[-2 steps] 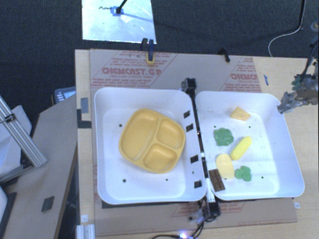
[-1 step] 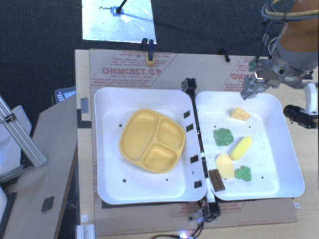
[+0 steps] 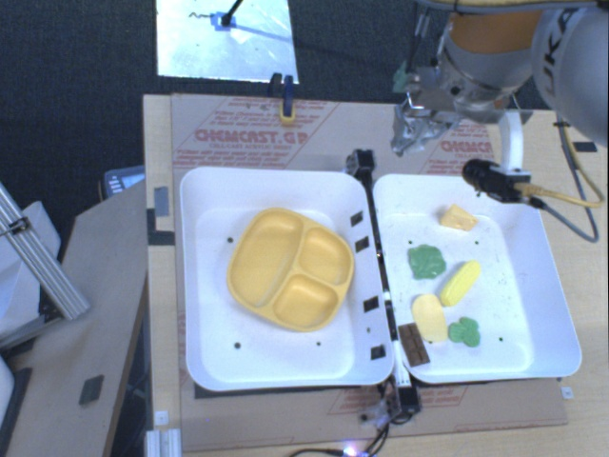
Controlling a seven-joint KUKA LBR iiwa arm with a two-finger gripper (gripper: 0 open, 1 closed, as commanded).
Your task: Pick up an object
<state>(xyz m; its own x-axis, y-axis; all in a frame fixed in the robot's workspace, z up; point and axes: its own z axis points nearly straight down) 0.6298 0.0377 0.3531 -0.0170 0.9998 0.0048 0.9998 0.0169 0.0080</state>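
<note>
So in the camera view the claw (image 3: 416,133) hangs above the far edge of the right bin (image 3: 547,255), and honestly I can't tell its state from here. The pickable stuff sits nearer the camera: yellow wedge (image 3: 458,219) closest, then the green piece (image 3: 426,261) and the corn-like piece (image 3: 461,283), lying diagonally.

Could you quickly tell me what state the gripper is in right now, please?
Gripper: above the back edge of the right bin, holding nothing visible; open or closed cannot be told.

"CHEMCAST GP" on backing sheet (image 3: 249,131)
</note>
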